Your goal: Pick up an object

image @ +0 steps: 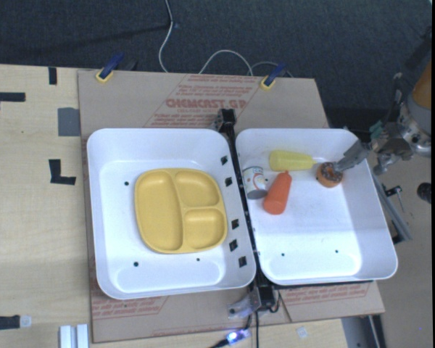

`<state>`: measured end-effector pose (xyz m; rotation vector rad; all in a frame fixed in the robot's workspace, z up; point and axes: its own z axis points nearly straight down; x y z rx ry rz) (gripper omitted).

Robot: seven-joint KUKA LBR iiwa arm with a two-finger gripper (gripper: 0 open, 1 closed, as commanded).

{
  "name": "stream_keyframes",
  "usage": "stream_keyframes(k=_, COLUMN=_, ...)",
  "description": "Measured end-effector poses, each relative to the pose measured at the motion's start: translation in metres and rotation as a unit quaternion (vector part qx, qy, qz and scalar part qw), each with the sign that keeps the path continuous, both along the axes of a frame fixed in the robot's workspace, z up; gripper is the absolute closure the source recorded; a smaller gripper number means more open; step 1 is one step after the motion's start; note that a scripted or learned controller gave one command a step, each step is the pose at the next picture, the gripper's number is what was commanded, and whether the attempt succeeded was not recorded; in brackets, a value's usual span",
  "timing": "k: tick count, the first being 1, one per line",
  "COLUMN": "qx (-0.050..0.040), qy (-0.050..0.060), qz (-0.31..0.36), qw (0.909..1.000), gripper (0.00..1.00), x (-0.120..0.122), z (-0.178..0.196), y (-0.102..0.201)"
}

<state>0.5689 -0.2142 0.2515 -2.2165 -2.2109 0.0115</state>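
Note:
In the right bin (362, 267), a yellow oblong object (291, 160) lies at the back and an orange carrot-shaped object (277, 193) sits just in front of it. A small round brown and orange piece (328, 175) rests near the bin's right wall. A small grey and white item (255, 182) lies by the left wall. My gripper (362, 169) hangs over the bin's back right corner, open, with one fingertip (342, 166) right beside the round piece. Nothing is between the fingers.
The left bin (112, 267) holds a yellow divided plate (180, 210). Both bins stand on a cardboard sheet (196, 104) clipped to the bench. A white cable (225, 55) loops behind the bins. The right bin's front half is bare white floor.

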Motion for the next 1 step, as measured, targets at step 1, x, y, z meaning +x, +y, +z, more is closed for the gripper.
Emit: stream_keyframes(k=1, qx=-0.0015, qy=-0.006, qz=0.002, qw=1.0000, gripper=0.00, x=0.0025, z=0.0067, y=0.0005)
